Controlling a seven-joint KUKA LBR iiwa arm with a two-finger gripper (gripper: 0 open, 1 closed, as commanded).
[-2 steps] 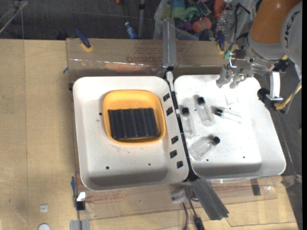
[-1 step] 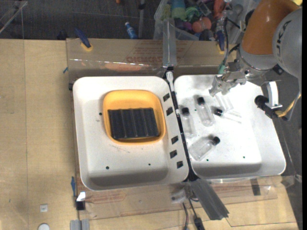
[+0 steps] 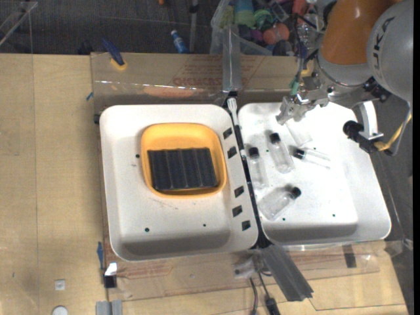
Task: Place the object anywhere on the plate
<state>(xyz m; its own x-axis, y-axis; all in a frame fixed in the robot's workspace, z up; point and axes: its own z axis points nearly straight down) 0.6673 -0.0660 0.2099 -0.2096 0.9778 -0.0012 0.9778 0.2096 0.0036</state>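
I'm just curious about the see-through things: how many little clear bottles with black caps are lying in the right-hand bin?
4. One bottle by the divider, one mid-bin, one thin one further right, one nearest the front. Clear plastic on white is hard to see, so another could be missed.

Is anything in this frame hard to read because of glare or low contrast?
Camera view: the clear vials nearly vanish against the bright right bin, only their black caps standing out; the yellow plate in the left bin is evenly lit and sharp.

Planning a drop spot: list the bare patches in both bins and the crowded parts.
Left bin: bare floor rings the yellow plate, widest along the near edge. Right bin: free floor at the near right corner. Crowded: the clear vials by the divider, with the gripper at the far edge.
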